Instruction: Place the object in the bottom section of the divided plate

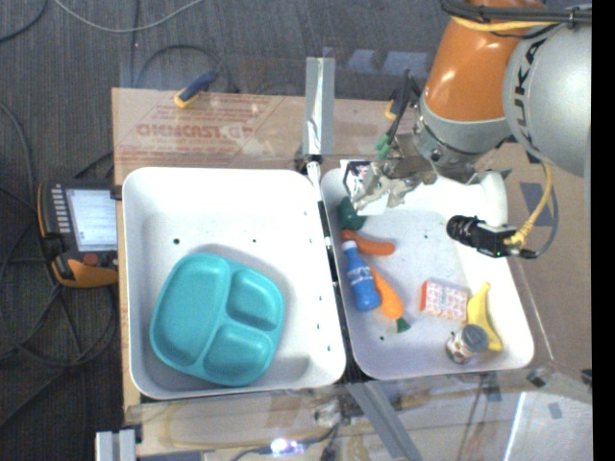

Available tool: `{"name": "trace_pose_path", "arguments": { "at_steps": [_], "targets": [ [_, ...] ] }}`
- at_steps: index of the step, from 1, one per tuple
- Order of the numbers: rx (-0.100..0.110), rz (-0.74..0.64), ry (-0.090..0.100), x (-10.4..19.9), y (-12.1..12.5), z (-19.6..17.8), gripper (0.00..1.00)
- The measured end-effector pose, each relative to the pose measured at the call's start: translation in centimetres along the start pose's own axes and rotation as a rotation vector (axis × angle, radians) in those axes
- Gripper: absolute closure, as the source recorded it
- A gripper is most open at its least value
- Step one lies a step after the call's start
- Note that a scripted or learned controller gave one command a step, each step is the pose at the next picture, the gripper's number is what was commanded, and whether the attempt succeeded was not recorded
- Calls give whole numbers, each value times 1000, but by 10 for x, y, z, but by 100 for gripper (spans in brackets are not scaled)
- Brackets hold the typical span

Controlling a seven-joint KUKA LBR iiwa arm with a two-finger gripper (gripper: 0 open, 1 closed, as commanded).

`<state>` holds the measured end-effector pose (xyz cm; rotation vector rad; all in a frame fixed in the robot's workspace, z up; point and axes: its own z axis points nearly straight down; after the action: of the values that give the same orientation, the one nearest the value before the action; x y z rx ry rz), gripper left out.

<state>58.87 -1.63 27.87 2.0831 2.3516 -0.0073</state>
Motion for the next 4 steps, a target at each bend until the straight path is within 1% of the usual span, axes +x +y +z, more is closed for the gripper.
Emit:
{"name": "trace_pose_path", "arguments": {
  "at_steps": [1,2,3,4],
  "targets": [
    [2,-89,4,71,30,96,100],
    [4,-89,6,72,30,88,100],
    [3,66,4,111,-20,97,100],
    [1,-48,2,175,-33,90,100]
  ]
}}
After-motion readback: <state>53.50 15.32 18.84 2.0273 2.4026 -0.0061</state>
